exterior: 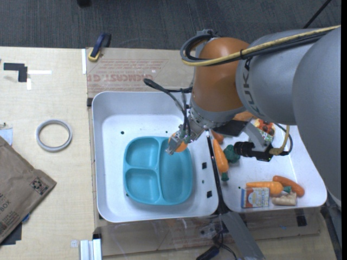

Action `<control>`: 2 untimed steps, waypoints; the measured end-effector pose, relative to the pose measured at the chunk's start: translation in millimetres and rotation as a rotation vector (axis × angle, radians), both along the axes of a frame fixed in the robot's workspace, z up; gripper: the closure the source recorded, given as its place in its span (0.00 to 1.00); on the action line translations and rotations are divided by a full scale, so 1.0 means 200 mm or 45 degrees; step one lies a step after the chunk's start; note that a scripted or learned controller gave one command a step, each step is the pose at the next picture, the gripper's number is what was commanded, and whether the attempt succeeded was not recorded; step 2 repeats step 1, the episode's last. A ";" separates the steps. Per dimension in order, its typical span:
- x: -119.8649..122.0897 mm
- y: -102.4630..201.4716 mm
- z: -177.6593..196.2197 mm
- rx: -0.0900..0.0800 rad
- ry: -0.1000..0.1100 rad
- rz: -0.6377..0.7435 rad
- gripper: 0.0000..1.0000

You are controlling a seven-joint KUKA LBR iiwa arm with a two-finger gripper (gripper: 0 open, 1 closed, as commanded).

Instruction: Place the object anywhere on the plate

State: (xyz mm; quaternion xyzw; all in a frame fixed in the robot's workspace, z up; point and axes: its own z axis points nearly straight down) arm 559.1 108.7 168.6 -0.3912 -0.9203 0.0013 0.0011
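Observation:
A blue divided plate (157,171) lies in the left white bin (108,123). My gripper (177,143) hangs over the plate's upper right rim, reaching down from the orange wrist band (217,75). A small orange object (180,143) sits between its fingers, just above the plate's large right compartment. The arm's bulk covers most of the right bin's back part.
The right bin (309,183) holds a carrot (219,156) along the divider, a dark green item (232,154), an orange and white box (257,195), more orange toy food (287,184) and a beige piece (284,200). A tape ring (54,135) lies on the bench at left.

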 end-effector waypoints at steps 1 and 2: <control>0.00 0.00 0.00 0.000 0.000 0.000 0.00; 0.00 0.00 0.00 0.000 0.000 0.000 0.00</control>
